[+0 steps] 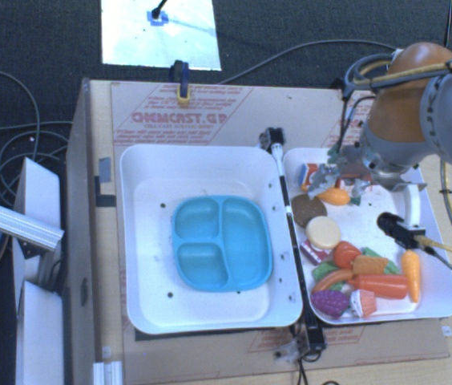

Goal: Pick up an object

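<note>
My gripper [338,184] hangs low over the back of the right bin [448,295], with the grey arm reaching in from the right. Its fingers stand apart, open. A small orange toy piece [334,196] lies just under and between the fingertips; no grip on it is visible. Close by are a red-and-white packet [309,172], a brown round piece [308,209] and a cream round piece [323,233]. Nearer the front lie a red tomato [346,253], a carrot [411,273], a long red piece [382,285] and purple grapes [330,301].
The left bin [142,215] holds a blue divided plate [222,243]. A black divider rail [288,223] runs between the bins. A black part with a yellow cable [396,228] hangs over the right bin. Cables trail behind the bench.
</note>
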Motion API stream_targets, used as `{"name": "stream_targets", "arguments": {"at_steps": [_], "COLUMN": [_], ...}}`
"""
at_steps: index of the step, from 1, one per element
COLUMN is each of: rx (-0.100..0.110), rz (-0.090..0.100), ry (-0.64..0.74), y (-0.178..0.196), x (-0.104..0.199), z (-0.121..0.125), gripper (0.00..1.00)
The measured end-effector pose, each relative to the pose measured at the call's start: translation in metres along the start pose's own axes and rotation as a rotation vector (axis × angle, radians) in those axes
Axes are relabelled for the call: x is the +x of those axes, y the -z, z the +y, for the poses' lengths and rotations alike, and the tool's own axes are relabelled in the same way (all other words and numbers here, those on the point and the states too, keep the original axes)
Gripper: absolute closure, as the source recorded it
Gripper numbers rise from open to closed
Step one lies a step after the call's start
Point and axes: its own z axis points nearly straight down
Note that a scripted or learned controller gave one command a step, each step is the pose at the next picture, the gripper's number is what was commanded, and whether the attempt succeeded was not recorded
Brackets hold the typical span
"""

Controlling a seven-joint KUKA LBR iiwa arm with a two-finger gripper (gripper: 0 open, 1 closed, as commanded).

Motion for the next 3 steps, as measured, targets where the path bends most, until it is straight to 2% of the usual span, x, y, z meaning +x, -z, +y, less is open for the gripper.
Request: {"name": "stream_targets", "arguments": {"at_steps": [1, 2, 3], "rx": [0.003, 0.002, -0.002], "rz": [0.0, 0.0, 0.0], "ry": [-0.003, -0.002, 0.0], "y": [-0.071, -0.062, 0.001], "x": [-0.028, -0.028, 0.027], "z": [0.023, 0.024, 0.044], "gripper": [0.0, 1.0, 1.0]}}
